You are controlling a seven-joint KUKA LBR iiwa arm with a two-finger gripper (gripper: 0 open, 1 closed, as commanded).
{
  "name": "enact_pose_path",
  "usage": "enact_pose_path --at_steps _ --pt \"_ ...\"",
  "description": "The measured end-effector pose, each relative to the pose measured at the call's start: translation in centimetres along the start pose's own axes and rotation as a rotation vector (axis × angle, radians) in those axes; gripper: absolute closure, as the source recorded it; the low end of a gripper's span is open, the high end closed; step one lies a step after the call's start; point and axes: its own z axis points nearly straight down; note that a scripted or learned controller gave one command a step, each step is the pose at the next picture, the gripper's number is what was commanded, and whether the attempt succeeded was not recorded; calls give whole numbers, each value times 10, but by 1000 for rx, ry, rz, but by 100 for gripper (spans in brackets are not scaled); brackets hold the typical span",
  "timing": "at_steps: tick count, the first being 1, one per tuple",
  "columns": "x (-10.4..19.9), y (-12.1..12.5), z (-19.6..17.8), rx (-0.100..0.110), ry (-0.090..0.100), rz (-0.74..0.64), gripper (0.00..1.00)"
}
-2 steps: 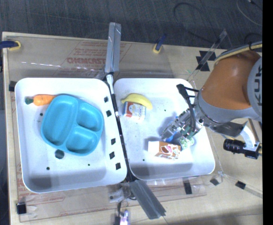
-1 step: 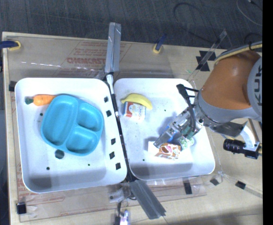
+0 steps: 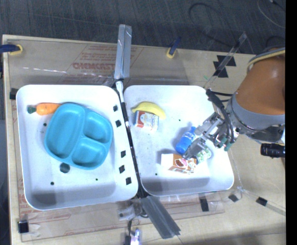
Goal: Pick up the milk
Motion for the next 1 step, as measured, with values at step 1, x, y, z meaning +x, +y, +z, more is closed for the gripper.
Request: enact_pose_path --at_steps 1 --pt "15 16 96 0 4 -240 0"
